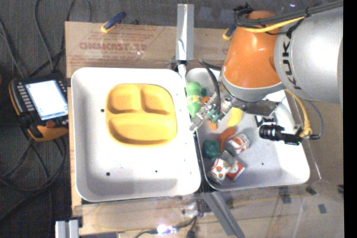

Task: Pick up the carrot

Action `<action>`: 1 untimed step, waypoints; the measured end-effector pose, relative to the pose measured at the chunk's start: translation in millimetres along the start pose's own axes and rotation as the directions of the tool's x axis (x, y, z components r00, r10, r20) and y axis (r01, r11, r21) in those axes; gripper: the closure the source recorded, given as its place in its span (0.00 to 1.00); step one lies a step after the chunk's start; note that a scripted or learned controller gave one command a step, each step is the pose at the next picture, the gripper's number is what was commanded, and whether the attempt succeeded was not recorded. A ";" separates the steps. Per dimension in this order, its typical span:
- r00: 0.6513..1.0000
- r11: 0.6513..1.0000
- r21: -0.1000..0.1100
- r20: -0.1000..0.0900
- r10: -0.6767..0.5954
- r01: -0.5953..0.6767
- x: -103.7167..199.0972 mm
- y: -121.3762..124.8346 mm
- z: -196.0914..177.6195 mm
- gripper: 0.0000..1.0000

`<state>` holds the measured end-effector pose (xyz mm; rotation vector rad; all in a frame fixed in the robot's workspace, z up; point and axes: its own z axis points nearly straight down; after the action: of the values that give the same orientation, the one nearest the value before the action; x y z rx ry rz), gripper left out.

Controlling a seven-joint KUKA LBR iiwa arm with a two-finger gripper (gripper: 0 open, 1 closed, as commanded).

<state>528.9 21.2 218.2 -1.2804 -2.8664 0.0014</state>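
Note:
The carrot (225, 134) is a small orange piece lying in the right bin (290, 173), near its middle. My gripper (208, 115) hangs over the left part of that bin, just up and left of the carrot and a short way apart from it. The arm's orange band (251, 61) and grey wrist cover the bin's upper half. Nothing is visibly held in the gripper.
Around the gripper lie green pieces (193, 90), a yellow piece (236, 115), a dark green piece (211, 147) and two red-and-white items (239, 143) (226, 169). The left bin (89, 164) holds a yellow divided tray (142, 114). A black cable connector (273, 132) hangs right of the carrot.

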 end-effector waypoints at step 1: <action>0.989 0.989 0.002 0.001 0.151 -0.151 -34.8 -93.0 35.5 1.00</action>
<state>482.9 -66.8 182.8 -1.4930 -2.7614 0.0057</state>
